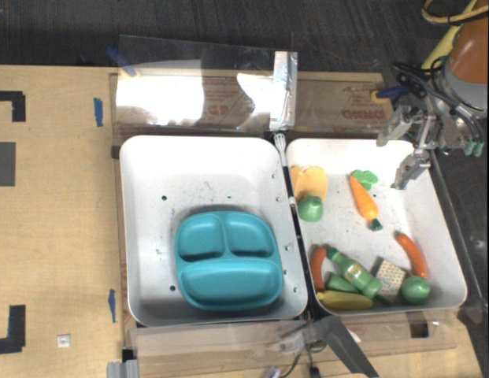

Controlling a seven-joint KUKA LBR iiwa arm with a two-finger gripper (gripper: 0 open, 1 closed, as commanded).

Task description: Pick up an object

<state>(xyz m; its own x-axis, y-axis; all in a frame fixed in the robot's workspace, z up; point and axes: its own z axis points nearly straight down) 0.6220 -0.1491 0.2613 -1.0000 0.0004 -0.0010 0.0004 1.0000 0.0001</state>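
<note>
The arm [464, 61] comes in from the right side, and its gripper [413, 152] hangs over the far right corner of the right bin [449, 235]. The 2 fingers stand apart, rather wide, with nothing between them – one finger [403, 173] points down toward the white floor of the bin, and the other is near the far rim.

In the right bin there are many toy foods. A carrot [364, 198] with a green top lies near the middle, just left of the gripper and not touching it. Against the left wall there is a yellow piece [310, 181] with a green ball [310, 208] just in front of it. Along the right wall lies a red sausage [411, 253]. In the near part several things are heaped together: a green bottle [354, 274], a banana [344, 300], an orange stick [318, 268], a waffle [390, 274] and a green apple [416, 290].

The left bin [142, 211] holds 1 teal tray [227, 260] with 3 compartments, in the near half.

Behind the bins stands a brown board [338, 109] with red printed writing – it is too blurred to read. A clear sheet [197, 85] shines before it on the left. Pieces of blue tape [98, 112] stick on the bench [47, 211], and black marks [14, 105] are on its left edge.
</note>
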